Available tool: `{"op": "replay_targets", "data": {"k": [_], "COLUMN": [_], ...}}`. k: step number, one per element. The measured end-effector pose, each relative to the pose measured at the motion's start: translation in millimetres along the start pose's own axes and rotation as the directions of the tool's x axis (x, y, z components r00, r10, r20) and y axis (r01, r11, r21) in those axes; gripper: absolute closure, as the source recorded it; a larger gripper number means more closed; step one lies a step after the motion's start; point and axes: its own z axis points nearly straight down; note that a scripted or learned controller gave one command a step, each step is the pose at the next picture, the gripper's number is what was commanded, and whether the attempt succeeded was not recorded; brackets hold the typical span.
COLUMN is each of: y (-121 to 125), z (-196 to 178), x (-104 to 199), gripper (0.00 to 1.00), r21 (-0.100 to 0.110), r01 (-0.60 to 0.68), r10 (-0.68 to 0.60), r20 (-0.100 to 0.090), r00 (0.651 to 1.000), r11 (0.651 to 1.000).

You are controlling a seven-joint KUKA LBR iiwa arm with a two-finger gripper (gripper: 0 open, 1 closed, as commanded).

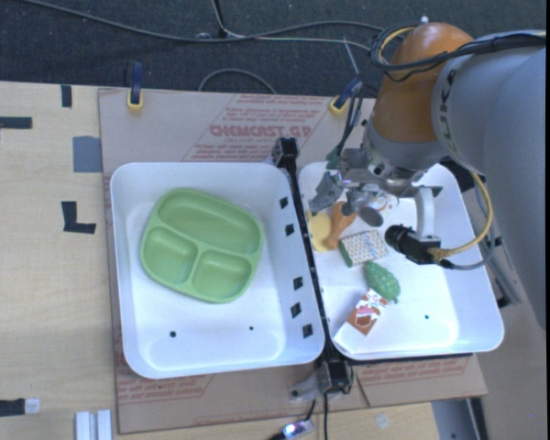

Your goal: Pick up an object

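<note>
Gripper (346, 202) low in right bin (458, 328), orange toy (342, 223) just beneath (touching unclear)

We could not make out the pincer (348, 202) tips, lost in the wrist's clutter. The arm (495, 108) ran off the right edge and covered the right bin's (458, 333) far corner. The small carton's (368, 312) print was too tiny to read.

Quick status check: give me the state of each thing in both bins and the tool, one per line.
green divided plate: flat, upright, in the left bin.
tool: low over the right bin, at the yellow and orange pieces; grip cannot be told.
patterned packet: lying flat.
green toy: lying loose.
red carton: on its side.
</note>
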Motion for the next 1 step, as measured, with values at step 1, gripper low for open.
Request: {"op": "replay_targets", "data": {"k": [1], "y": [19.8], "z": [-13.4], "x": [48.1], "gripper": [1.0], "r21": [0.0], "r01": [-0.001], "r10": [0.001], "r20": [0.0], "r00": [1.0], "r11": [1.0]}}
